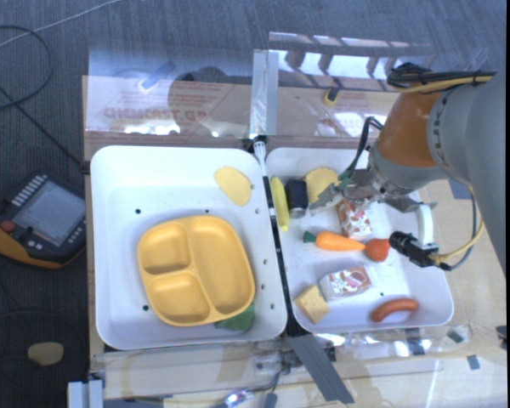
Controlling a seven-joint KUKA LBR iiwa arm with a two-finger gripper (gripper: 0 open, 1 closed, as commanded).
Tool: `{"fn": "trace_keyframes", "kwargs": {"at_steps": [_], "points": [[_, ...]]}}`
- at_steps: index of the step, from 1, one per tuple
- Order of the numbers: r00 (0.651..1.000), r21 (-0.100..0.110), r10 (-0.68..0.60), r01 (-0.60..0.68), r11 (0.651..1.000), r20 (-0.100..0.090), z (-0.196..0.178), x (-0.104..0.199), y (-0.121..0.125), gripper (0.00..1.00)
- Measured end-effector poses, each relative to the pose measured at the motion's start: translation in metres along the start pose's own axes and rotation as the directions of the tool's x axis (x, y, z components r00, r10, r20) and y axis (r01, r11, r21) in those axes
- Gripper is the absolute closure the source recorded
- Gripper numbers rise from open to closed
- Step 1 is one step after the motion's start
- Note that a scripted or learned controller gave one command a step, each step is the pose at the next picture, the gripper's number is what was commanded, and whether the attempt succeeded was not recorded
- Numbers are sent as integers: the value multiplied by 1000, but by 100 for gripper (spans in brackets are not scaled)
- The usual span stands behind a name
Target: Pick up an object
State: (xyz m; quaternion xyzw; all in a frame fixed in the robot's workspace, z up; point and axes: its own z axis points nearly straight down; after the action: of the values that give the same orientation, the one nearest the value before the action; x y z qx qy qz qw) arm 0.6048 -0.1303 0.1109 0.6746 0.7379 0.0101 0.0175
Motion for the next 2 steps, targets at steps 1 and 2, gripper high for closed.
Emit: {"fn": "trace_keyframes", "kwargs": {"at_steps": [1,2], "points": [[1000,-16,2,-2,1000,15,-13,-7,4,100],[926,15,377,-377,926,2,-2,-18,57,100]]}}
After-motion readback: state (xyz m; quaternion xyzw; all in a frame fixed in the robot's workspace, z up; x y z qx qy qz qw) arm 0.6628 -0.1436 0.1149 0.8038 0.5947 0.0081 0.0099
